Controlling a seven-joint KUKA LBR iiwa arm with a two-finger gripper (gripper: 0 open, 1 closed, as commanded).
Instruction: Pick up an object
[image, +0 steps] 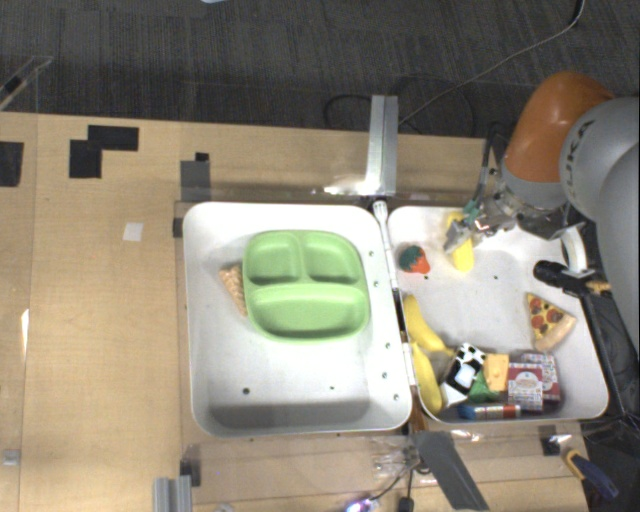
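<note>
My gripper (468, 232) hangs over the far part of the right bin (500, 295), directly above a small yellow object (463, 258) that lies at its tip. Whether that object is gripped is not clear from this angle. A red and green strawberry-like toy (414, 260) lies just left of it. A pizza slice (549, 319) rests by the bin's right wall. Two yellow bananas (426, 352) run along the left wall.
At the right bin's near edge lie a black and white toy (461, 369), a yellow block (495, 372), a red box (532, 381) and a marker (490, 410). The left bin (290, 390) holds a green divided plate (303, 283) and a tan waffle piece (233, 288).
</note>
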